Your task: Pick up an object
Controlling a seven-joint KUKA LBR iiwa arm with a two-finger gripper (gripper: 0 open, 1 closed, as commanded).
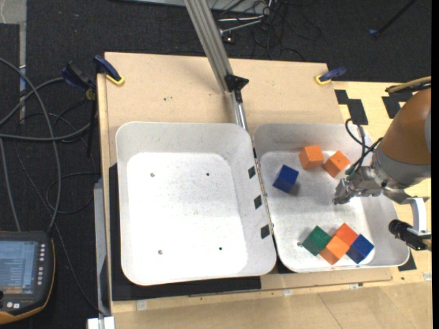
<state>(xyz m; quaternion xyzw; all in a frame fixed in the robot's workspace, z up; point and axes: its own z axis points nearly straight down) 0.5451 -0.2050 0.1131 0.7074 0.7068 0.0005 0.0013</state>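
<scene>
Jaws [341, 196] hang over right bin [384, 252], open/closed can't tell, w/ nothing seen gripped. Orange cubes [324, 160] at 12 o'clock, blue cube [286, 178] at 9, cluster [339, 244] at 6. Pick not yet done; descent & grasp left.

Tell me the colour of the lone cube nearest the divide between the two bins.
Blue. The lone cube shows clearly in the camera view, in the right bin.

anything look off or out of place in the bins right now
Nothing looks spilled or damaged. All the cubes sit inside the right bin: a blue cube alone, two orange cubes near the far side, and a green cube bunched against orange and blue ones at the near edge. The gripper hovers between the groups.
</scene>
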